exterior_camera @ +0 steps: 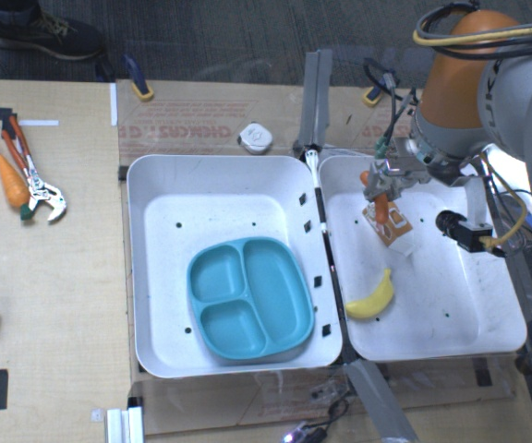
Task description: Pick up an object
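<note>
My gripper (380,195) hangs over the back left part of the right bin (488,340). A small orange-and-white box (388,223) sits tilted between its fingers, with a faint shadow on the bin floor just below and to its right. A yellow banana (372,300) lies on the floor of the same bin, nearer the front and apart from the gripper. The left bin (139,247) holds a teal divided plate (247,295).
A black plug on a yellow cable (460,230) hangs at the right side of the right bin. On the bench to the left lie an orange-handled tool and a wrench (28,181). A white round object (256,137) sits behind the bins.
</note>
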Action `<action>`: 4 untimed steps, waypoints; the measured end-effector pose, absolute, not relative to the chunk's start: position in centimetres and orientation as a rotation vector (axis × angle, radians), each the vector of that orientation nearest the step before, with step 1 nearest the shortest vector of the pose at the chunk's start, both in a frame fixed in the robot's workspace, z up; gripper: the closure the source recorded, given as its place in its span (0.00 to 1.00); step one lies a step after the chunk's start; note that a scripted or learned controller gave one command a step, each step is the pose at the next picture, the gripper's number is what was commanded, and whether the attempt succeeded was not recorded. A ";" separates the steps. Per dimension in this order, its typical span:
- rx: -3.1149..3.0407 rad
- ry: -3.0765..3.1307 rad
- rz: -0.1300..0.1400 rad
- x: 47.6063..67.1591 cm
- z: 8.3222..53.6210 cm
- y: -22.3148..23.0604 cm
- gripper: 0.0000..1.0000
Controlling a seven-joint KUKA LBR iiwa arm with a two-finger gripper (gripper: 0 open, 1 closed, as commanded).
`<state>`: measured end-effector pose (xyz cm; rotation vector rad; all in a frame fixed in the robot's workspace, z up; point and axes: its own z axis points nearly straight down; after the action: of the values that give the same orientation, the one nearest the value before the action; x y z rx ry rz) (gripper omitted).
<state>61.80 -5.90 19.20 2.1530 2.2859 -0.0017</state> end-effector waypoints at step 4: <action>2.314 2.124 -0.004 54.6 27.8 -9.6 1.00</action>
<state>54.61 -9.55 27.77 2.3139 2.1242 -0.0043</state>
